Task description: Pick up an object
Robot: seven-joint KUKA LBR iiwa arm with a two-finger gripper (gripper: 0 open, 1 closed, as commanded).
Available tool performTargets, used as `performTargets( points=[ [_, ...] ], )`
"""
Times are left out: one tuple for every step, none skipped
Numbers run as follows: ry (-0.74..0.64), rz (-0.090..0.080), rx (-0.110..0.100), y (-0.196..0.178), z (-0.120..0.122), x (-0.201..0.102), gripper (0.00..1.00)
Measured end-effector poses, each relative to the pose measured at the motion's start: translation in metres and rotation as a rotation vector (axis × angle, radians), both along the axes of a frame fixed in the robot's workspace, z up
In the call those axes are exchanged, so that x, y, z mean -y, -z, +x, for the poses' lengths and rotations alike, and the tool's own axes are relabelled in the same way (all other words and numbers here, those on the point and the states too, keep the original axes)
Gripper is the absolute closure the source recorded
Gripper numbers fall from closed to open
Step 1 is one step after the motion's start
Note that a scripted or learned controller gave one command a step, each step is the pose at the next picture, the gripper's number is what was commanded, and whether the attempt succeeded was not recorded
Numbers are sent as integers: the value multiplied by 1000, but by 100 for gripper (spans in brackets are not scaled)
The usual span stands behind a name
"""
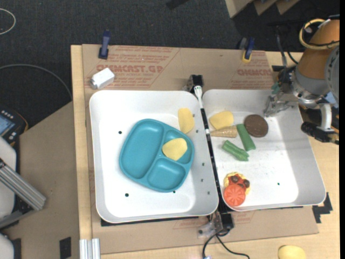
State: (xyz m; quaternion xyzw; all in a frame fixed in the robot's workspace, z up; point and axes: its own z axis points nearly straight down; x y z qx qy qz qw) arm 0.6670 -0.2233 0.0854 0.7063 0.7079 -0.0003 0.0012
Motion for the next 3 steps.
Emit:
performTargets(
  points=[
    [0,0,0,0,0,0,100],
    [0,0,0,0,0,0,100],
    [0,0,0,0,0,0,100]
  ],
)
